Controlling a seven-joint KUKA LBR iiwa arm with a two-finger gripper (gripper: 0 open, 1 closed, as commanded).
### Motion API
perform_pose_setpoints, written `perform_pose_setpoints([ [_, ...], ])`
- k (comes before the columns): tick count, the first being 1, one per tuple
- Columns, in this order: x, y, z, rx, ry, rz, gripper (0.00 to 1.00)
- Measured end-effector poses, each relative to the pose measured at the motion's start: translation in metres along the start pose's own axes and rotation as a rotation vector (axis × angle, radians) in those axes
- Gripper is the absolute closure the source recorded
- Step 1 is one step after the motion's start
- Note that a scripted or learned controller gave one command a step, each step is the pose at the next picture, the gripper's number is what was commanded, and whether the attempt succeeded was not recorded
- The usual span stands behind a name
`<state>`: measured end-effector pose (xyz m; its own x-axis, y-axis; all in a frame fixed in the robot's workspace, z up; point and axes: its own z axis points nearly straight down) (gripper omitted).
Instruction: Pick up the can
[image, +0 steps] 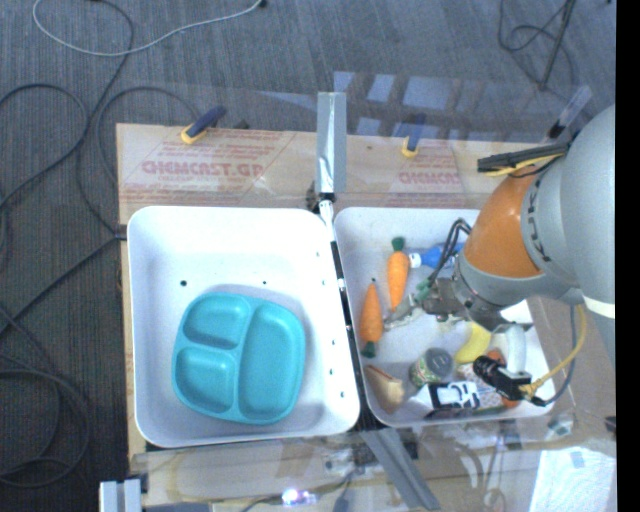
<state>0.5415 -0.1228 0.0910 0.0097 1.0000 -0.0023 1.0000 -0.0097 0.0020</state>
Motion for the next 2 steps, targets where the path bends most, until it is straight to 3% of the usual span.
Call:
perform_pose_setpoints([
  [1, -0.053, -0.017, 0.000, -0.010, 0.006, -0.044, 0.00],
  [2, -0.017, -0.030, 0.001, -0.013, -0.003, 0.043, 0.00],
])
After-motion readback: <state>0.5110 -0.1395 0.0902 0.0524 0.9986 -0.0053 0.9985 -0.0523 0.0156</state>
